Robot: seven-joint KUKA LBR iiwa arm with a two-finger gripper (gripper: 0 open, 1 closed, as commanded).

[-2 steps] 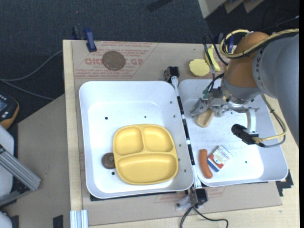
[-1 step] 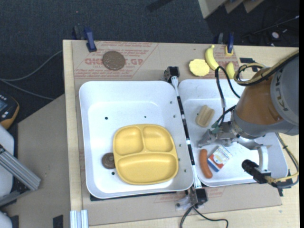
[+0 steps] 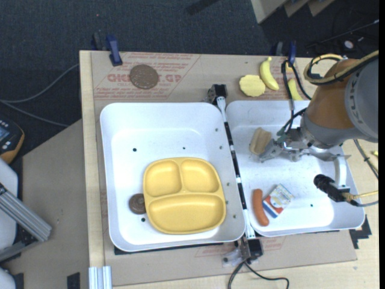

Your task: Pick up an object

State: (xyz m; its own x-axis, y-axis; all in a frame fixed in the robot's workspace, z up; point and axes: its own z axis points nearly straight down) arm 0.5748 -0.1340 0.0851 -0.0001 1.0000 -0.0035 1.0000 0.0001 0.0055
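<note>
While the bench [image 3: 90, 161] sits on dark carpet with loose cables trailing at the left and far right, its top is a sheet of printed cardboard held by blue clamps [image 3: 113, 48] along the far edge. Two shallow white bins rest on it side by side, touching along a black seam. On the cardboard beyond the bins lie a round brown disc [image 3: 144, 76] at the far left, and a yellow toy banana [image 3: 269, 74] with a yellow lump [image 3: 252, 85] just beside it at the far right.

Left bin [image 3: 120, 131]: a yellow divided plate [image 3: 183, 194] lies flat in the near half; a small dark brown disc [image 3: 137, 204] touches its left rim.

Right bin [image 3: 301, 221]: a tan block [image 3: 260, 141], tilted, lies at the far left part. A red sausage-shaped piece [image 3: 260, 207] lies near the near-left corner, with a small white, red and blue packet [image 3: 277, 200] just to its right.

Arm [image 3: 337, 107] enters from the right, orange band over the far right of the right bin. Gripper [image 3: 280, 146] is low in that bin, just right of the tan block, close to it; contact cannot be judged. Whether the gripper is parted or closed cannot be told from this angle. Nothing is seen held.
</note>
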